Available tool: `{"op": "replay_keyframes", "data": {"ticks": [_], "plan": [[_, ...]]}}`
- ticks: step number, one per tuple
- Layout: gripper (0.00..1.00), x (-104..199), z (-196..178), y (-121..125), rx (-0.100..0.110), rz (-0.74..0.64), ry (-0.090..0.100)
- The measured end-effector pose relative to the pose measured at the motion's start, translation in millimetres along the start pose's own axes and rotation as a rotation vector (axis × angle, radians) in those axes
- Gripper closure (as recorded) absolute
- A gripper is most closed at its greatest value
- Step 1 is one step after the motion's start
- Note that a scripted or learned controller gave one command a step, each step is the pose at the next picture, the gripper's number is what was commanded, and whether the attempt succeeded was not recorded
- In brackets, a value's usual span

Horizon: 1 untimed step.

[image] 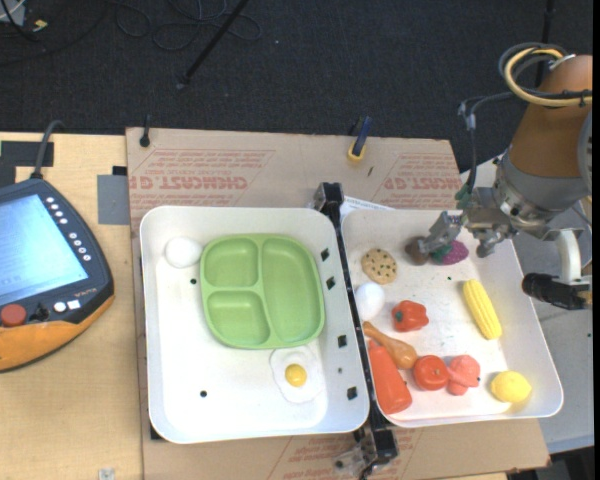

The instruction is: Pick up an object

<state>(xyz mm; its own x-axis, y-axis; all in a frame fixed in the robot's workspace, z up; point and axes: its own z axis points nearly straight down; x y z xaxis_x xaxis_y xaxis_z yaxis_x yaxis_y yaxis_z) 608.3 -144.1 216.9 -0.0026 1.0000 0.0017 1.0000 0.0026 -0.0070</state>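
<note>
My gripper [442, 242] hangs low over the far part of the right bin [540, 353], directly above a small purple object [454, 254] that it partly hides. A dark brownish piece [418, 249] sits just to the left of the purple object. Nothing visibly hangs from the gripper. Spread through the same bin are a cookie [379, 264], a white egg [368, 296], a red pepper [410, 315], a corn cob [481, 308], a carrot [390, 344], a tomato [430, 371], a pink piece [464, 371] and a lemon [510, 386].
The left bin [170, 368] holds a green divided plate [261, 290], a white ball [182, 252] and a fried egg [297, 374]. A teach pendant [35, 263] lies on the bench at far left. The grey arm [545, 168] comes in from the right.
</note>
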Motion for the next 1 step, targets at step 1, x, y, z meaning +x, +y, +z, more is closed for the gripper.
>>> {"op": "replay_keyframes", "data": {"ticks": [1], "plan": [[0.00,-3.0,49.5,7.7,-0.001,0.000,-0.001]]}}
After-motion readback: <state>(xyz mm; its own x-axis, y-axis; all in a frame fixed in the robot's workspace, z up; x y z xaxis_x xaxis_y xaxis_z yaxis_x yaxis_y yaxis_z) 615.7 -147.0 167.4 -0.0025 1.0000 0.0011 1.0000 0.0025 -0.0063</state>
